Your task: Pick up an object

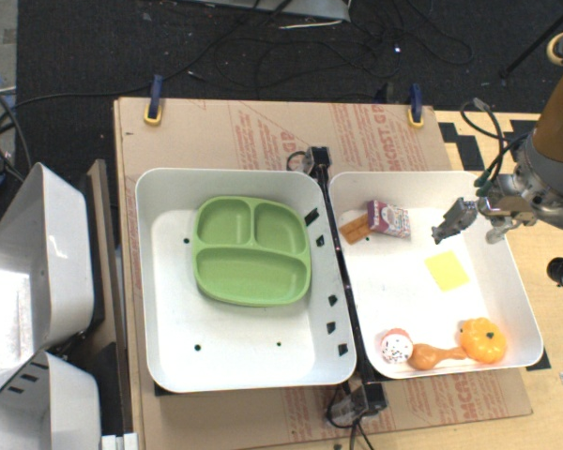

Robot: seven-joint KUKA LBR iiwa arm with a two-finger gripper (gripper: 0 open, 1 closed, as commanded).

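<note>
From my seat I judge the small purple carton [388,218] the best thing to go for: it looks like a light, stiff little box with flat sides, so it should sit firmly between the fingers if I close across its narrow width, though the printed card may be a bit slick. It lies on its side near the far wall of the right bin [507,261], just beside a brown block [355,229] that sits at its left and close to the divider, so I would come in from above to avoid nudging that neighbour. The carton is purple and white with a pale face turned up. The gripper [453,221] hangs above the right bin, to the right of the carton and apart from it, with nothing between its fingers; they are dark and foreshortened and I cannot tell whether they are spread or pressed together. Nearer me lie a yellow flat square [448,271], an orange pumpkin-shaped toy [481,339] and a white-headed orange piece [410,352]; the green divided plate [253,251] rests in the left bin [159,279].
</note>
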